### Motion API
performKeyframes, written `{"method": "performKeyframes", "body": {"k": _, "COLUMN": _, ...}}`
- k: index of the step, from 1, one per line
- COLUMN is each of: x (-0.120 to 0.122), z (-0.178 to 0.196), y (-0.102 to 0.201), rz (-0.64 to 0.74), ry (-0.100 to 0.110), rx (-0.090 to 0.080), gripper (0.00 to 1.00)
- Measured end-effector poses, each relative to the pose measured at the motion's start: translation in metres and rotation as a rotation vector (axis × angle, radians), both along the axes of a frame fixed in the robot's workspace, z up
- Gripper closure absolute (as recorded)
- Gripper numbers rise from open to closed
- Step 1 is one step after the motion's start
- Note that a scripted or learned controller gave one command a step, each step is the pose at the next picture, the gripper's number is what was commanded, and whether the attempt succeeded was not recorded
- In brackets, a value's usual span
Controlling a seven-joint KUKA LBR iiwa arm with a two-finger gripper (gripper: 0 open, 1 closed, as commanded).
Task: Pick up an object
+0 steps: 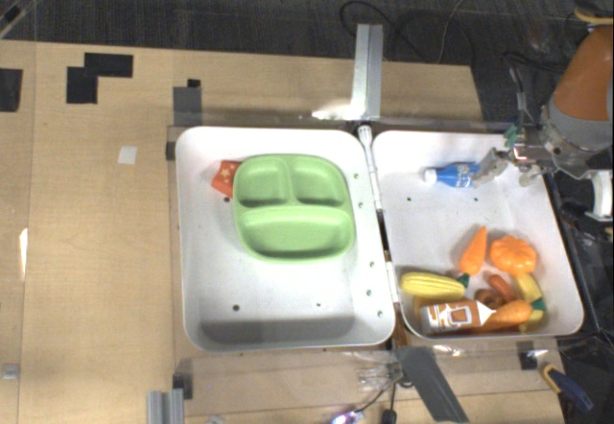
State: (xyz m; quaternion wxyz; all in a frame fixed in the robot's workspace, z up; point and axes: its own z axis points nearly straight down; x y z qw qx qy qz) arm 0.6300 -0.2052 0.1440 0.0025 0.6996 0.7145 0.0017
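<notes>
The gripper (508,161) hovers at the right bin's (422,230) far right edge, fingers spread, nothing between them; a blue bottle (451,175) lies just beside it; toy food (484,283) clusters in the near corner; a green divided plate (292,205) fills the left bin (206,269).

Bins (278,326): white.
Divided plate (291,205): light green.
Card under plate (224,178): red.
Bottle (453,175): blue, white cap.
Pepper (513,254): orange.
Carrot (473,250): orange.
Corn (432,285): yellow.
Bench (86,249): tan, black squares.
</notes>
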Motion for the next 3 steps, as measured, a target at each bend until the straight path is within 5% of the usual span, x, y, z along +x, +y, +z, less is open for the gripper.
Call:
{"method": "performKeyframes", "body": {"k": 1, "x": -0.071, "z": -0.054, "y": 0.024, "rz": 0.106, "ry": -0.005, "rx": -0.001, "gripper": 0.0}}
{"method": "performKeyframes", "body": {"k": 2, "x": -0.068, "z": -0.042, "y": 0.026, "rz": 0.108, "ry": -0.012, "rx": 0.001, "gripper": 1.0}}
{"method": "performKeyframes", "body": {"k": 3, "x": -0.054, "z": 0.039, "y": 0.063, "rz": -0.081, "ry": 0.0, "rx": 0.001, "gripper": 1.0}}
